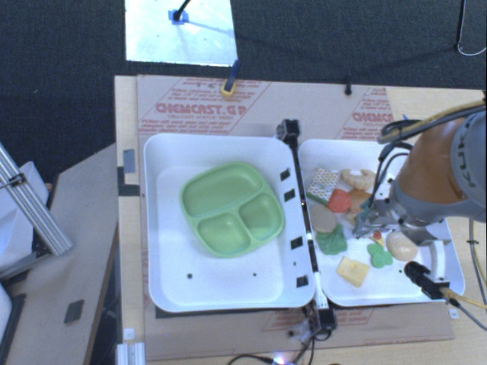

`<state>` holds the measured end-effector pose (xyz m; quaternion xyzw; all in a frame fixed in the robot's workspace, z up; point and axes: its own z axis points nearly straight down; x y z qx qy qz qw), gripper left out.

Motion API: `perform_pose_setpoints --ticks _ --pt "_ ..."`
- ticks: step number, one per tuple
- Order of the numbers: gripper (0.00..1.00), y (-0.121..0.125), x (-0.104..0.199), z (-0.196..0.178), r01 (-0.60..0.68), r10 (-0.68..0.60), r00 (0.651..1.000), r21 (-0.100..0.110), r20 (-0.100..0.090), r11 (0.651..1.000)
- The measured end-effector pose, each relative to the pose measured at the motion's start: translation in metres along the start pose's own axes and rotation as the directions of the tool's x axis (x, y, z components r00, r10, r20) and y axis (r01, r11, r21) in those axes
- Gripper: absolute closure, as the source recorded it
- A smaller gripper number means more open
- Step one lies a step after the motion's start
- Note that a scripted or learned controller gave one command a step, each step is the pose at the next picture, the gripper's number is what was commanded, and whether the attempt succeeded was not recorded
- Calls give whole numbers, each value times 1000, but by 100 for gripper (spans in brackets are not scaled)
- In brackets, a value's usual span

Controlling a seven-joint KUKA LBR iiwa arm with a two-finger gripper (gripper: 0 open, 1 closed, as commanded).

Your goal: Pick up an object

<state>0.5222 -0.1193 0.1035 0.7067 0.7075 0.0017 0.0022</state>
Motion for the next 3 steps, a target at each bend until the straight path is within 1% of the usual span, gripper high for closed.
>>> perform_pose_setpoints --ticks 1,2,3 --pt "100 2 -5 -44 2 -2 1000 0 1 1000" --pt "100 14 -7 -98 3 -3 1000 -2 1 1000" --pt "100 16 -7 -122 3 -3 1000 0 1 1000"
